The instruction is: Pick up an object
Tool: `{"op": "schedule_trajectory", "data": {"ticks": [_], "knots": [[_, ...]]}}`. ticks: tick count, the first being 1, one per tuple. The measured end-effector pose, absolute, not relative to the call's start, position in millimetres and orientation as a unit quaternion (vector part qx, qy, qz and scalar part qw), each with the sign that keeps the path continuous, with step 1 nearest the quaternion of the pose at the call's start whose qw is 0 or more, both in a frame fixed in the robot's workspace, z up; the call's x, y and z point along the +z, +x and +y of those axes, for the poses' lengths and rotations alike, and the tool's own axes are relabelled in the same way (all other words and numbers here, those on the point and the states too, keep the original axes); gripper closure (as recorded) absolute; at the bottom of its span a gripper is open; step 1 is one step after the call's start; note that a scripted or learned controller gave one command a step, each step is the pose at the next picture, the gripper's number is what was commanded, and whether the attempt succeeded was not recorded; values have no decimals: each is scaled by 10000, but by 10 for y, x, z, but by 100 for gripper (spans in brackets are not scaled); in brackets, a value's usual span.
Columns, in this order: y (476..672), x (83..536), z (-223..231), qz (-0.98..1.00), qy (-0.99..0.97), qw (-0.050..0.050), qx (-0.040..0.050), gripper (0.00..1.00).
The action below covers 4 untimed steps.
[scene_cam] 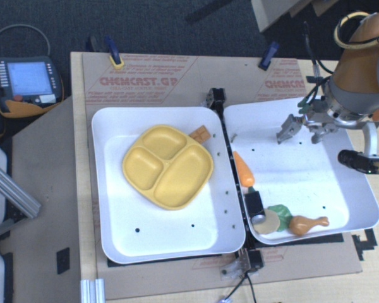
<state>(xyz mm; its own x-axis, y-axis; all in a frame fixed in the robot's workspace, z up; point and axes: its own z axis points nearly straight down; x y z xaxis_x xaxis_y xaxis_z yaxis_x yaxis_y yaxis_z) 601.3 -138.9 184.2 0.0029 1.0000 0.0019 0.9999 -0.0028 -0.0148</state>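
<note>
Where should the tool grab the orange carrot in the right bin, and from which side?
Take the carrot across its thicker middle, coming straight down from above. It lies flat against the right bin's left wall, long axis running along that wall, so the fingers probably fit better closing along the wall than across it. The tool hovers over the bin's far side.

arm [360, 74]: grey rounded body, at the right edge of the frame
band: orange, wide, above the wrist
cables: thin dark wires run down beside the wrist; one pale loop near the top right
gripper [304, 129]: grey metal, two thin fingers
side part: white bracket with a black cylinder
</note>
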Motion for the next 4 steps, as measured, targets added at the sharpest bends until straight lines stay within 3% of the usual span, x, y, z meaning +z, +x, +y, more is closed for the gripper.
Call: {"op": "schedule_trajectory", "data": {"ticks": [1,2,3,4], "knots": [[6046,1930,-1385,-7072,-7071,-3,0,0],[6023,1498,-1412,-7067,-7075,23,15,0],[6120,949,-1429,-7075,-7067,1,8,0],[6141,895,-1446,-7069,-7073,-25,2,0]]}}
